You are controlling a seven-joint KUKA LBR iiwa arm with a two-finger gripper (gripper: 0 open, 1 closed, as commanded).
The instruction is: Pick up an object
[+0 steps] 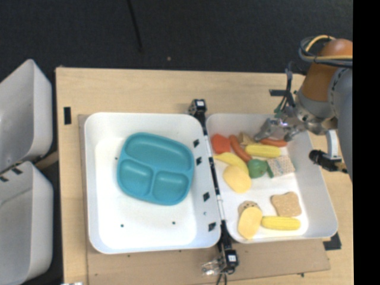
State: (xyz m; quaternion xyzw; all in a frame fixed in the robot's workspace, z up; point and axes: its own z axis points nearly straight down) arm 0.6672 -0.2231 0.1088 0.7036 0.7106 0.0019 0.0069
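The right bin [314, 186] holds several toy foods. An orange-red piece [219, 142] and a long orange piece [239, 149] lie at its upper left. Beside them lie a yellow stick [263, 151], a green piece [257, 168] and a pale yellow lump [237, 179]. Lower down are a slice of toast [287, 204], a yellow cob [280, 222], a yellow oval [250, 222] and a cookie [248, 206]. My gripper [269, 129] hangs low over the bin's upper middle, just above a small red piece [275, 142]. Nothing is visibly held.
The left bin [101, 218] carries a blue divided plate [155, 168]. A patterned cracker [283, 165] lies right of the green piece. The arm with its orange band [323, 70] comes in over the right bin's upper right corner. White objects [21, 117] stand off the bench's left.
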